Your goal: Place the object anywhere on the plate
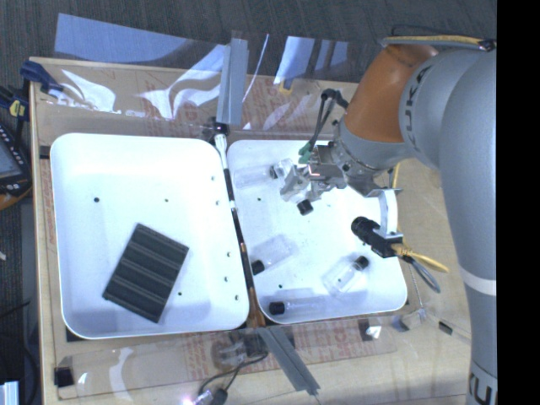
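I see the claw [305,180] over the far part of the right bin [384,298]; whether it is apart or together, I cannot tell. A small black object [305,207] lies just beside it. Clear vials [344,273] lie nearer. The dark ribbed plate [146,272] sits in the left bin [84,218], well apart.

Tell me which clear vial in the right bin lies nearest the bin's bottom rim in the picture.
The black-capped vial lying flat along that rim, cap toward the left bin; the other vials sit farther up.
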`<state>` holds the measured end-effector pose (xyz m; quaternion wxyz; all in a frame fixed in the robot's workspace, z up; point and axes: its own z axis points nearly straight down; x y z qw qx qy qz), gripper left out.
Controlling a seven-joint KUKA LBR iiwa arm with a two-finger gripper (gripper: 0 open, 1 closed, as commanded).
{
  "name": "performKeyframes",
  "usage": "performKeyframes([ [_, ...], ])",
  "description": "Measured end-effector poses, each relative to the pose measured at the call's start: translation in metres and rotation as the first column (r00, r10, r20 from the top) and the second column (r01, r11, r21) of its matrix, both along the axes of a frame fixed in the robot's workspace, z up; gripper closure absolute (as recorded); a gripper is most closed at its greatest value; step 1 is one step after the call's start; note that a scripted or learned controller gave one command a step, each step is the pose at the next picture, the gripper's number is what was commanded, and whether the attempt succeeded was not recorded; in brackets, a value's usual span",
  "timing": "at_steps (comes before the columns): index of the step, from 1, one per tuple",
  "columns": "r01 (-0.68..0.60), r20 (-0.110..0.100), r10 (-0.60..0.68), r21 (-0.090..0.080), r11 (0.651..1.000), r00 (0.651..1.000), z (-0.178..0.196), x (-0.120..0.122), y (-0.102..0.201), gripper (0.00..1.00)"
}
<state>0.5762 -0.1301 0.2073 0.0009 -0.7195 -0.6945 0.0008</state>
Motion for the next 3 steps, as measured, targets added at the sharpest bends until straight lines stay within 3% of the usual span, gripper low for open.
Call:
performKeyframes([
  [1, -0.096, 0.001, 0.096, 0.001, 0.995, 0.995, 0.002, 0.03, 0.091, 1.0],
  [2, 0.038, -0.001, -0.038, 0.0, 0.999, 0.999, 0.056, 0.018, 0.206, 1.0],
  [3, -0.002, -0.006, 0.002, -0.002, 1.0, 1.0, -0.017, -0.088, 0.205, 1.0],
])
